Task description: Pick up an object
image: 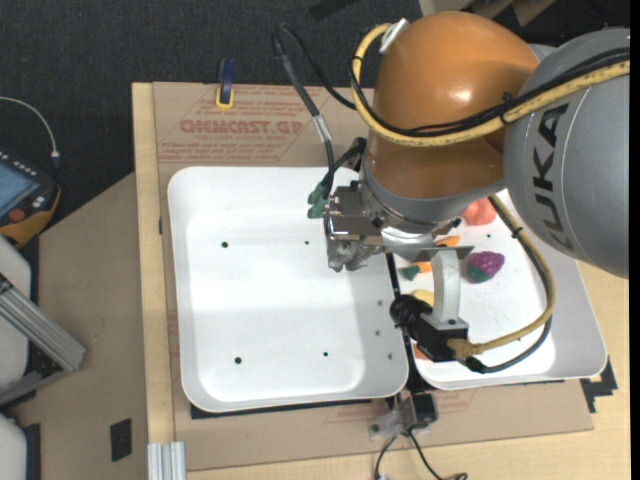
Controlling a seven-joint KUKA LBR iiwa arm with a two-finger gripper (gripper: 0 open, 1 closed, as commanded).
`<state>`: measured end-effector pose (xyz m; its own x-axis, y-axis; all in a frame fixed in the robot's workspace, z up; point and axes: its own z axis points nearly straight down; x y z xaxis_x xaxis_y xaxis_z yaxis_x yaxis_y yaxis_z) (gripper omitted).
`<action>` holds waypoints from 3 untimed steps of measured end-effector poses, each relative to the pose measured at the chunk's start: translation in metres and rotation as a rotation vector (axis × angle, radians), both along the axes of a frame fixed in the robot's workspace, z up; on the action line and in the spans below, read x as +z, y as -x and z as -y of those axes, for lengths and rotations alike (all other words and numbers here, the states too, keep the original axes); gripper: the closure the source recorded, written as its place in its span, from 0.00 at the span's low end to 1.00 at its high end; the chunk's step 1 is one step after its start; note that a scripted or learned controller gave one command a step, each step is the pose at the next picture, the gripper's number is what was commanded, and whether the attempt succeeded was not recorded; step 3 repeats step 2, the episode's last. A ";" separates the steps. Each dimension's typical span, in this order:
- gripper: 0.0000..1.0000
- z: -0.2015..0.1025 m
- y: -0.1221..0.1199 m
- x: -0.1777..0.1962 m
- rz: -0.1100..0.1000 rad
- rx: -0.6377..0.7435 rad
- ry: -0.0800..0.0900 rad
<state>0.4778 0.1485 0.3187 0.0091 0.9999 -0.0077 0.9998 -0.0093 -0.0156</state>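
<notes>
We are seeing the likely pickings, a purple object [486, 265] beside orange pieces [478, 212], lying in the right bin [575, 340], partly hidden under the arm [450, 108]. The gripper [345, 253] is hanging over the left bin [260, 298], near its right wall; whether its pincer is apart or together, we cannot tell. We are judging the pick not yet made: next comes a reach toward the right bin's objects
</notes>
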 end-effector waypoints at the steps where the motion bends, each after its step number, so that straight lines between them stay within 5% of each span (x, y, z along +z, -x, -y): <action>1: 1.00 0.091 -0.002 0.044 0.022 -0.002 -0.005; 2: 1.00 0.057 -0.025 0.005 0.010 0.011 -0.007; 3: 1.00 0.057 -0.025 0.005 0.010 0.011 -0.007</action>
